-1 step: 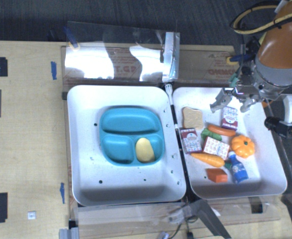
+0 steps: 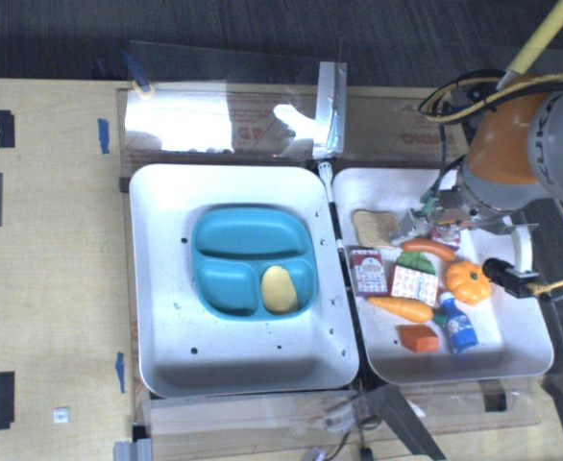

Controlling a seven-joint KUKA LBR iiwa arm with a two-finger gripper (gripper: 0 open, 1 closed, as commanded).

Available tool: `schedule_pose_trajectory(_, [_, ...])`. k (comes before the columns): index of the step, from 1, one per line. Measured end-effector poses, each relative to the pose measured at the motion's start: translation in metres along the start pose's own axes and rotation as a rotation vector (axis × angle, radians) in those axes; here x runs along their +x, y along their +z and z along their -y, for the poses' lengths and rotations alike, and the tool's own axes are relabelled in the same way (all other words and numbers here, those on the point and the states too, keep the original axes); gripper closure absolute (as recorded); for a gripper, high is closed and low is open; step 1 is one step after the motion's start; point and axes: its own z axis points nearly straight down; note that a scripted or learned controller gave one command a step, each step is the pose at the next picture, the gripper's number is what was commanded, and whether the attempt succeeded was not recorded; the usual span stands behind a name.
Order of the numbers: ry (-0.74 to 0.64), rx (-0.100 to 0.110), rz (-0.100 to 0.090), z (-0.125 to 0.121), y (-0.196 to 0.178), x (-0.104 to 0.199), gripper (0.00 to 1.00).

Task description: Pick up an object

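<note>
The right white bin point(image 2: 526, 349) holds a heap of toy food. In it lie a bread slice point(image 2: 373, 226), a dark red box point(image 2: 367, 271), a white and red box point(image 2: 414, 283), a carrot point(image 2: 403, 307), a small orange pumpkin point(image 2: 467, 281), a blue bottle point(image 2: 457, 325), a red block point(image 2: 417, 338) and an orange-red sausage point(image 2: 428, 251). My gripper point(image 2: 431, 213) hangs low over the bin's far part, just right of the bread and above the sausage. The arm's orange band point(image 2: 505, 147) sits behind it.
The left white bin point(image 2: 157, 257) carries a blue divided tray point(image 2: 233, 243) with a yellow egg-shaped object point(image 2: 280, 289) in its lower right compartment. A clear plastic panel point(image 2: 224, 113) and a metal bracket point(image 2: 330, 109) stand behind the bins. Yellow cables point(image 2: 454, 94) loop near the arm.
</note>
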Motion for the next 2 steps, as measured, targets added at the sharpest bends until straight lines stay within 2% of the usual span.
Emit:
schedule_pose_trajectory(1, [0.002, -0.005, 0.004, -0.0018, -0.0105, -0.0021, 1.0])
schedule_pose_trajectory(2, [0.002, -0.003, 0.004, -0.0013, -0.0095, -0.0018, 0.0])
